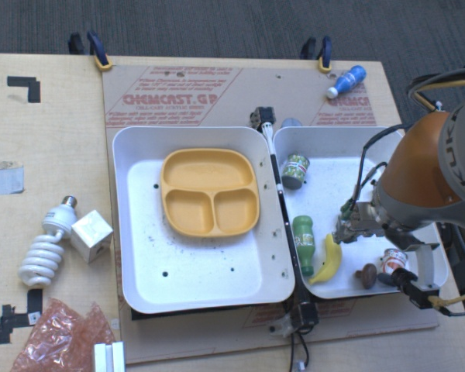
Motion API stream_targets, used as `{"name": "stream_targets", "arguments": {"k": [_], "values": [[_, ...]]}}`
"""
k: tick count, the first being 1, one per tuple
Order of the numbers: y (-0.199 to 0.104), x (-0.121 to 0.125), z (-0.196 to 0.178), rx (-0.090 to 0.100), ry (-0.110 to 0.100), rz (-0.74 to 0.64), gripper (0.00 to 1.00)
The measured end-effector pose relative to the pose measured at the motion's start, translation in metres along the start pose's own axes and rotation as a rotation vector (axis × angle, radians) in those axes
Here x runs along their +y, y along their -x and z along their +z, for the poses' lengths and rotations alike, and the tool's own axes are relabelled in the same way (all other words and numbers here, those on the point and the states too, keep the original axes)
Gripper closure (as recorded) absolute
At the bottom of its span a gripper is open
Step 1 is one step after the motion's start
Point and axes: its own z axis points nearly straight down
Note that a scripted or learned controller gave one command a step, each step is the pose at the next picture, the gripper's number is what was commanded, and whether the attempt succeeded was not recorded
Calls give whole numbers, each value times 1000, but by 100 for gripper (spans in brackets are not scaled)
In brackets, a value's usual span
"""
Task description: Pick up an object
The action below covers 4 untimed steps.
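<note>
My gripper (347,227) hangs low over the right bin (325,142), just above and to the right of a yellow banana (329,259). A green bottle (303,243) lies along the bin's left wall, left of the banana. A green-labelled can (294,170) rests near the bin's back left corner. A small brown object (366,274) and a small red-and-white can (393,261) sit at the front of the bin, below the arm. The wrist and its cables cover whatever lies directly under the gripper.
The left bin (132,231) holds a yellow divided tray (210,191). On the bench at the left lie a spiral light bulb (46,242), a white cube (91,235) and a crinkled reddish bag (62,335). A blue-and-white bottle (346,81) lies behind the right bin.
</note>
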Motion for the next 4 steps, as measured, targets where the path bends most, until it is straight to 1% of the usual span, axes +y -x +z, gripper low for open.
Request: {"name": "stream_targets", "arguments": {"k": [1,2,3,4], "values": [[0,0,0,0,0,0,0],[0,2,-10,0,3,-1,100],[0,2,-10,0,3,-1,0],[8,-9,40,-1,-9,0,0]]}}
